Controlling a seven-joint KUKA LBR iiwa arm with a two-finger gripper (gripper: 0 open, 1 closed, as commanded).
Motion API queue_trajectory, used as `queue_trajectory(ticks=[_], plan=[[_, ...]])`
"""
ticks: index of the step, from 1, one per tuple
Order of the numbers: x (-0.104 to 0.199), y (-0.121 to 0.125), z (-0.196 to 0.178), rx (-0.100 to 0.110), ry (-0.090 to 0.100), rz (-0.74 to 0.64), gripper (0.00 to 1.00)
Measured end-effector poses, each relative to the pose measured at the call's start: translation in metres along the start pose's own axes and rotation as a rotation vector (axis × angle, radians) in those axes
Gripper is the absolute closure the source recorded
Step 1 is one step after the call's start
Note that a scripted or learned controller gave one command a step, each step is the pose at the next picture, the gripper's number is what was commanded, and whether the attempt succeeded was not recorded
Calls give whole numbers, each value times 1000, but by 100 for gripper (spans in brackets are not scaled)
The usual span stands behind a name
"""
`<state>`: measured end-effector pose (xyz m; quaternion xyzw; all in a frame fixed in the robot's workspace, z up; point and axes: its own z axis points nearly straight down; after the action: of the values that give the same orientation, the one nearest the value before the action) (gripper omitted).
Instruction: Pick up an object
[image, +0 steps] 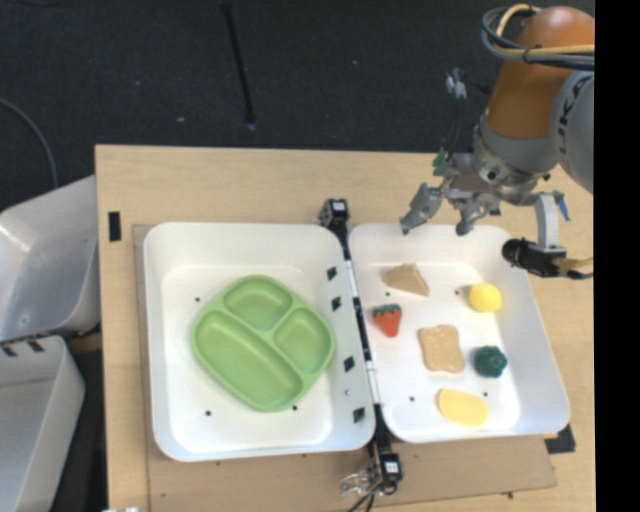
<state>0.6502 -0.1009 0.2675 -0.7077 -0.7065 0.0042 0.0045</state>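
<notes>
While a green plate (263, 342) fills one bin (160, 300), food toys dot the other (530, 400).

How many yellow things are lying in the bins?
2, both in the right bin: a round yellow ball near its right side, and a flatter yellow piece near its front edge. None seems hidden.

Glossy, seemingly plastic green tray (262, 343)
</notes>
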Motion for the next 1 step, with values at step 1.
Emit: queue_trajectory(ticks=[1], plan=[[0,2,-9,-14,-1,-2,0]])
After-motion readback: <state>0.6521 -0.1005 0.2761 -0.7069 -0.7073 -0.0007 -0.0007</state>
